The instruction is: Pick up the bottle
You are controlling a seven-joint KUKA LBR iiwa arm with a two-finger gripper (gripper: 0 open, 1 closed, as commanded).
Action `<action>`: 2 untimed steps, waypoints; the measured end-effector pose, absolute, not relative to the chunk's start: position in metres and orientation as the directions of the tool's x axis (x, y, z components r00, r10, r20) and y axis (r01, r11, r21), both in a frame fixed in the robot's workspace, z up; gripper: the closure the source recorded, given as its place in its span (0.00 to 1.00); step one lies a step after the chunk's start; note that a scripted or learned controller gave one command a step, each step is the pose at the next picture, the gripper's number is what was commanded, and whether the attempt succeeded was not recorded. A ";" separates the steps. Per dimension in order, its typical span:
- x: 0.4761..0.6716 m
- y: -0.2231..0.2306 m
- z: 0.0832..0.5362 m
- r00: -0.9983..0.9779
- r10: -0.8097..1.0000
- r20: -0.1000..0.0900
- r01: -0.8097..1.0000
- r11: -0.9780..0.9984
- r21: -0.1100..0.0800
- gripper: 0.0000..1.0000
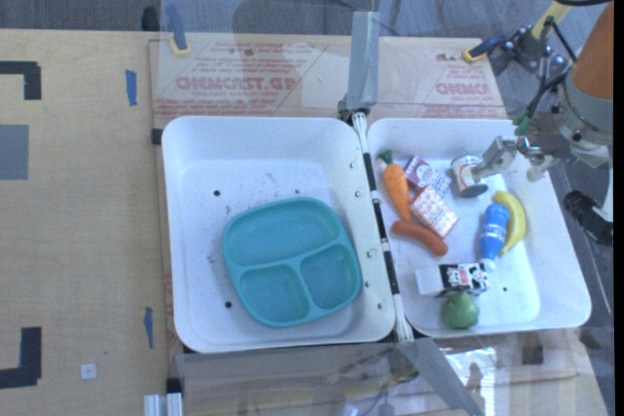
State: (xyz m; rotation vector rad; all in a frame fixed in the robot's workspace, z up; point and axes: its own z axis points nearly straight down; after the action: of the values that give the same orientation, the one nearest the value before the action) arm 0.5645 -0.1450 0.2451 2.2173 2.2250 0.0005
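Gripper (495, 158) at your right white bin's (565, 239) far edge, jaw state can't tell, small blue plastic bottle (493, 231) lying just below the jaws, untouched, yellow banana (516, 214) touching it, silver can (466, 175) just left of jaws, teal divided plate (292, 260) far left

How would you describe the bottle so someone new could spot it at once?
Look in the right bin, toward its right side. The bottle is the small blue one lying against the inner curve of the yellow banana. It is the one blue item there.
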 end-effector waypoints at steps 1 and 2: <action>0.547 -0.193 0.142 0.050 0.999 0.000 0.999 -0.050 0.001 0.00; 0.548 -0.206 0.095 0.063 0.998 0.000 0.998 -0.063 0.002 0.00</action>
State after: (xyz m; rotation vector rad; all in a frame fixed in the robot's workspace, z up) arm 0.5482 -0.2056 0.0946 2.2891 2.1488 0.0020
